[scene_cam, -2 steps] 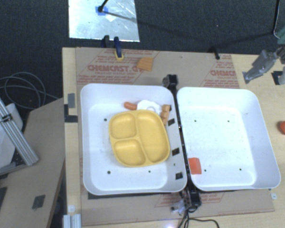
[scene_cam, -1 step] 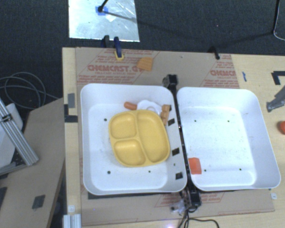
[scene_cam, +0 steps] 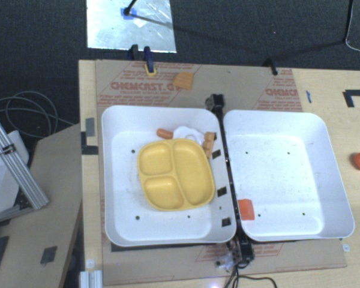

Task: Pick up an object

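Looking down from the one camera, the right bin (scene_cam: 324, 138), the one on the arm's entry side, has a small orange-red block (scene_cam: 245, 209) by its front-left corner. The left bin (scene_cam: 111, 179), farther from that side, holds a yellow divided tray (scene_cam: 175, 176) with an orange sausage-ish piece (scene_cam: 164, 134), something white (crumpled maybe?) (scene_cam: 189, 135) and a tan block (scene_cam: 209, 141) just behind it. Honestly can't tell what state the gripper's in.
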Controlling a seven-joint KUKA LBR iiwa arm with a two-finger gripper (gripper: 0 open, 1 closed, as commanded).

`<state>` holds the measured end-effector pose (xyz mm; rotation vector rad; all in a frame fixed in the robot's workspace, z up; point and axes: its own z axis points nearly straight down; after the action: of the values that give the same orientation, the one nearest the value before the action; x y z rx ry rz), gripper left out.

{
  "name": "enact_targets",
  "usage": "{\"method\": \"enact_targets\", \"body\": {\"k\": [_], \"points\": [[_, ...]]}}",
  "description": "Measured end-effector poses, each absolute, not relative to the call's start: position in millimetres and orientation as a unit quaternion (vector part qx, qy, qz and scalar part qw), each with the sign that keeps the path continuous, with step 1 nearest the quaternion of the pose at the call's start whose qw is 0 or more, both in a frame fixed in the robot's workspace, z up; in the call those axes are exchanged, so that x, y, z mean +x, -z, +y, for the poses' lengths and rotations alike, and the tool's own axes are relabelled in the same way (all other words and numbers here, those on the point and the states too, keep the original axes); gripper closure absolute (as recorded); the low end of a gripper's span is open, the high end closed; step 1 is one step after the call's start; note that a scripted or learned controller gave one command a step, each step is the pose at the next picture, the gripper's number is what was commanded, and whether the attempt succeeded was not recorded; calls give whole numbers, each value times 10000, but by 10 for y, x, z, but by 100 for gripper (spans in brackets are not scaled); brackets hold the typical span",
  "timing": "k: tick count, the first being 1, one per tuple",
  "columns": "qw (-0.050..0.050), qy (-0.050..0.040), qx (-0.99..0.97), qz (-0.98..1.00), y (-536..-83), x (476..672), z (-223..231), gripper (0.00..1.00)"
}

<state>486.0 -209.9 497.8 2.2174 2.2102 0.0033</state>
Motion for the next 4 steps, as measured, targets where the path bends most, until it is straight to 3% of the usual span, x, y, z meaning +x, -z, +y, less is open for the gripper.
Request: {"method": "enact_targets", "body": {"k": [4], "points": [[22,-7,7060,7082,-4949,4867,-2066,0]]}}
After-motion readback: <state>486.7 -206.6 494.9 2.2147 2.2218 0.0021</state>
